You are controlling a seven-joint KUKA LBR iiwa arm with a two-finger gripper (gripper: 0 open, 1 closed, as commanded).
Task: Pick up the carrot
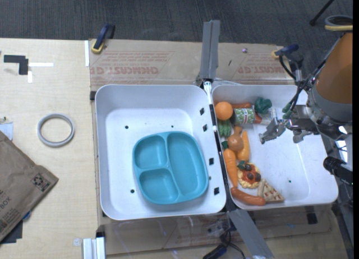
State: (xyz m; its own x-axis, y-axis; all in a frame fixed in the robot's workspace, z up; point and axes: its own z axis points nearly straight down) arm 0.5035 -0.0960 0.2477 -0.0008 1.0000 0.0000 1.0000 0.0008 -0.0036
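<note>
The carrot (pixel 230 167) lies lengthwise along the left wall of the right-hand bin (pixel 314 182), its tip pointing toward the near edge, hemmed in by other toy food: a slice of pizza (pixel 248 175) touches its right side, a hot dog (pixel 247 197) sits at its lower end, and a pear-shaped yellow piece (pixel 243 144) and an onion-brown one (pixel 235 140) crowd its top. An orange (pixel 223 110) and a green-labelled can (pixel 244 116) rest farther up the same wall. The gripper (pixel 273 130) hovers over bare bin floor, well apart from the carrot and holding nothing; its fingers appear spread. The risk is plain: with the carrot pressed against the wall and its neighbours, a finger could land on the pizza or the bin's side, or the jaws could close on the wrong piece. The blue divided plate (pixel 170 168) waits in the left bin (pixel 112 140).
</note>
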